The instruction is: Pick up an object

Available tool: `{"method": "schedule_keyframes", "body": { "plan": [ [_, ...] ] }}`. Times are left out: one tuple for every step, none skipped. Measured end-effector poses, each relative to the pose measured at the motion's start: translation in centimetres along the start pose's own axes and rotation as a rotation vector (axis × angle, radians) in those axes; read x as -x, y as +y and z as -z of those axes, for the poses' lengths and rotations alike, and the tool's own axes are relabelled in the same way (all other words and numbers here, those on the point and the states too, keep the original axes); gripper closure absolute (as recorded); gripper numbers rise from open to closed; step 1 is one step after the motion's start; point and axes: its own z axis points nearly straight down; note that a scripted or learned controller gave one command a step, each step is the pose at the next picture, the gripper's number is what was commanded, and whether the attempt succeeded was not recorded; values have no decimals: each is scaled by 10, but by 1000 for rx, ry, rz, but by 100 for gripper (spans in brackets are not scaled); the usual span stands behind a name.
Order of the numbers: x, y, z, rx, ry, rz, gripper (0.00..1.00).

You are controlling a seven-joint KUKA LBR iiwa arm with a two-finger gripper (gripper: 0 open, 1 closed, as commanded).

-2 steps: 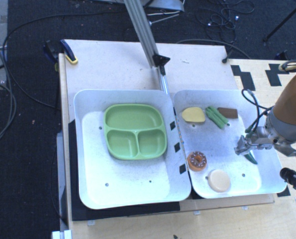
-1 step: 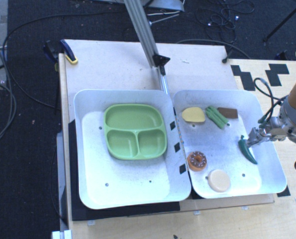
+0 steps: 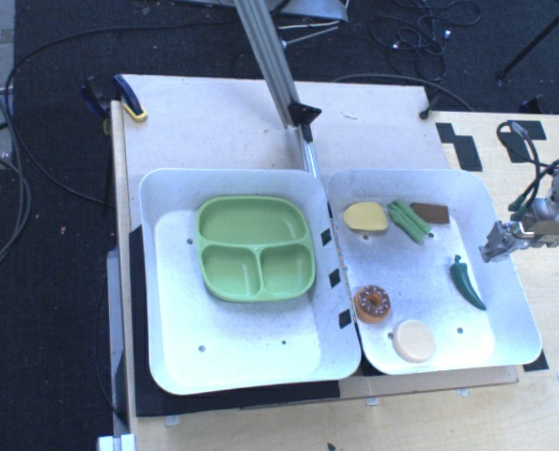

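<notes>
Hovering by the right bin [image 3: 504,280], the hand [image 3: 501,242] grips nothing I can tell.

The arm [image 3: 553,195] is cut off at the right edge; the brown piece [image 3: 430,213] seems partly hidden.

The gripper [image 3: 501,241] hangs at the right bin's [image 3: 504,280] right rim, near a green chili pepper [image 3: 467,283], with a doughnut [image 3: 372,303], pale round piece [image 3: 413,340], yellow piece [image 3: 364,217] inside, while the left bin [image 3: 166,346] holds a green divided plate [image 3: 256,248].
</notes>
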Motion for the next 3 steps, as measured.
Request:
{"method": "schedule_keyframes", "body": {
  "plan": [
    [-62, 15, -2, -5, 5, 6, 100],
    [-122, 19, -12, -7, 5, 6, 100],
    [-165, 26, -16, -7, 4, 3, 100]
  ]
}}
